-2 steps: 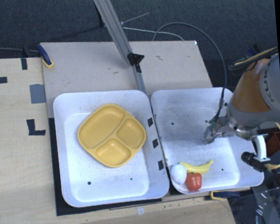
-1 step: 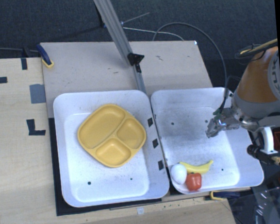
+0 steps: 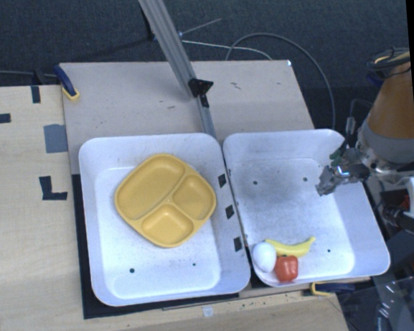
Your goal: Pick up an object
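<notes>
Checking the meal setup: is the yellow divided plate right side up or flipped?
Right side up: the yellow divided plate in the left bin shows its three hollow compartments facing the camera.

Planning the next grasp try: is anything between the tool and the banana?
Nothing visible. The tool sits at the right bin's right side; bare bin floor lies between it and the banana.

One fixed camera looks down aslant on both bins (image 3: 95,207)
</notes>
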Tool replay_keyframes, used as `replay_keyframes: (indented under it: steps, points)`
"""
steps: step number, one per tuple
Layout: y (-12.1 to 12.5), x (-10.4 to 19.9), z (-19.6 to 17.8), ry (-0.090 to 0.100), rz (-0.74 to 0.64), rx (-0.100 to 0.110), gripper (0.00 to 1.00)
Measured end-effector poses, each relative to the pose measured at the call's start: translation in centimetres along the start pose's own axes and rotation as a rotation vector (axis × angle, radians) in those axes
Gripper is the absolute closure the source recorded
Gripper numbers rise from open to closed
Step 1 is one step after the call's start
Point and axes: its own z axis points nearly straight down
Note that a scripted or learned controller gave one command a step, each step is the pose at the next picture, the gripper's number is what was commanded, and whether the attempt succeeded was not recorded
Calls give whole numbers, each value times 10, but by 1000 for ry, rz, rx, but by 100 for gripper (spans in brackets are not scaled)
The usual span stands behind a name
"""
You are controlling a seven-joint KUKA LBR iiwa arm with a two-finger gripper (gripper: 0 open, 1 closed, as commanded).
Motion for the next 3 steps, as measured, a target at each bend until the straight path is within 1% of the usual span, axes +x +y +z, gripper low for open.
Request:
replay_keyframes:
  steps: [1,2,3]
  points:
    - [1,0,-25,1,-1,2,100]
    - [1,49,-34,3,-5,4,100]
    - [-9,97,-29,2,-5,6,100]
